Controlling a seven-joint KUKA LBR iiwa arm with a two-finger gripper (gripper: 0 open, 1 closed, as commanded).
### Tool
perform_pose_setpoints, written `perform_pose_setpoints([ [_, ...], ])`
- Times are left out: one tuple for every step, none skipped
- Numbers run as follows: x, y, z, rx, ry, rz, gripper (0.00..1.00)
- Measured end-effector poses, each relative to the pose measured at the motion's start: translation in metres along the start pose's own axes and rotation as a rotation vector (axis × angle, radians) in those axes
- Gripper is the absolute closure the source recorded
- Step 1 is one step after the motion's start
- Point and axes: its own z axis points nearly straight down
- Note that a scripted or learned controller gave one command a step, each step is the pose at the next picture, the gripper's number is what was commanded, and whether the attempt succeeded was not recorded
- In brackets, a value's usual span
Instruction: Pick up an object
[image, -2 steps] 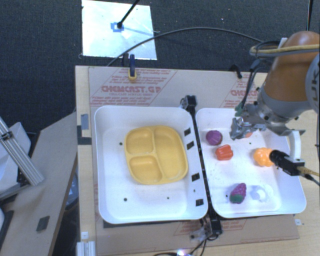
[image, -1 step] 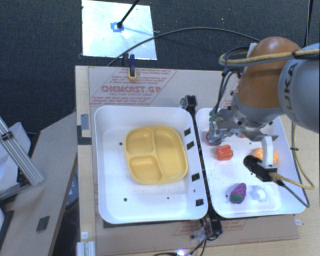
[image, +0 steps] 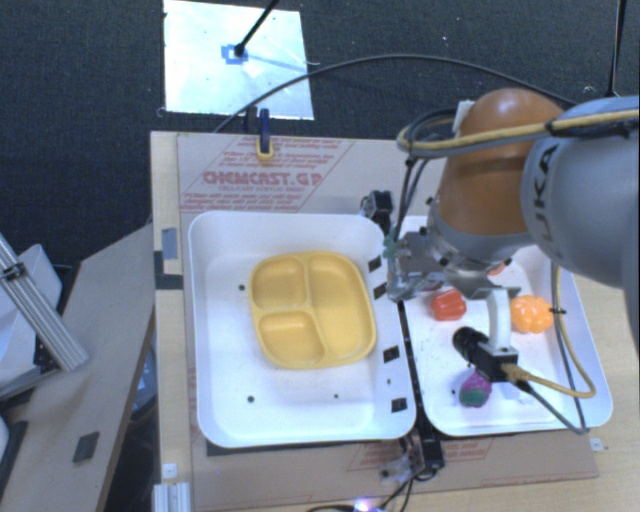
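Observation:
The right bin (image: 560, 405) holds three small objects. A red-orange piece (image: 447, 304) lies near its left wall. An orange, rounded object (image: 531, 314) sits further right, and a purple and green object (image: 476, 390) lies toward the front. My gripper (image: 399, 268) hangs over the divide between the two bins, just left of and above the red-orange piece, with nothing seen in it. The grey arm and its orange band (image: 500, 150) hide the back half of the right bin.
In the left bin (image: 225, 400) lies a yellow divided plate (image: 310, 308). A black and white cable fitting (image: 485, 345) on the arm hangs over the right bin between the objects. Cables trail past the bin's front right corner.

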Motion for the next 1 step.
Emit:
perform_pose_setpoints([
  [0.0442,-0.0115,0.0149,0.0,0.0,0.0,1.0],
])
